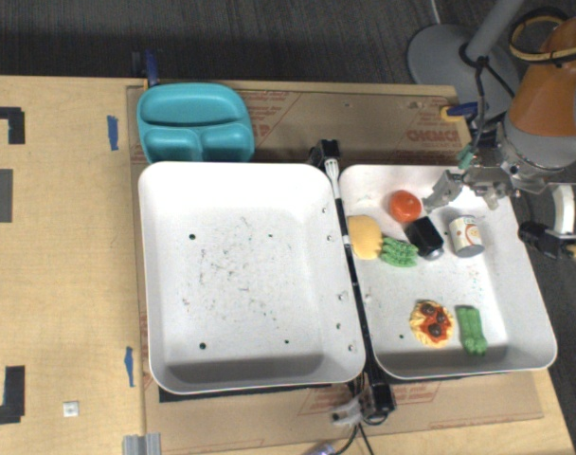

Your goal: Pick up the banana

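Observation:
The banana (364, 236) is a short yellow piece lying in the right bin (515, 297), close against its left wall. A green leafy toy (398, 252) touches its right side. My gripper (471, 190) hangs over the back right part of that bin, just above a white can (465, 235) and well to the right of the banana. Its fingers look open, with nothing between them.
The right bin also holds an orange-red ball (405, 205), a black block (424, 238), a pizza-slice toy (432, 322) and a green pickle (471, 331). The left bin (241, 273) lies beside it. A teal divided tray (194, 121) sits behind the left bin.

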Available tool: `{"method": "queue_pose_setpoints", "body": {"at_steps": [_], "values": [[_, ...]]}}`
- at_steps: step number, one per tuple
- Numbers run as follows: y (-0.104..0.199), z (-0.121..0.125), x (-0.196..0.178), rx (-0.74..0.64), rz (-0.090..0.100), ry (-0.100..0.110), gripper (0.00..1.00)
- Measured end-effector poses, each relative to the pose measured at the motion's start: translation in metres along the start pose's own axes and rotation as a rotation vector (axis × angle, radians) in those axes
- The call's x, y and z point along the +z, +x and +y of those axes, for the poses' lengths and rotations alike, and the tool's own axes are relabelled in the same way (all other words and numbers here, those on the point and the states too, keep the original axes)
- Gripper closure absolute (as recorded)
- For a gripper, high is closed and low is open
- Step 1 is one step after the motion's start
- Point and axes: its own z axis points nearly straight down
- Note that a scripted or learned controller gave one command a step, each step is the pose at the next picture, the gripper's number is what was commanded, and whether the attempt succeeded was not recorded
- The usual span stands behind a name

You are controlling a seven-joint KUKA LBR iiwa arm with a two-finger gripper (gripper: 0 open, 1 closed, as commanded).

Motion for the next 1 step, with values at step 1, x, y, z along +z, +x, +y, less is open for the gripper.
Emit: {"method": "queue_pose_setpoints", "body": {"at_steps": [1], "values": [[0.0923,-0.0399,0.0058,0.015,0.001,0.001,0.0]]}}
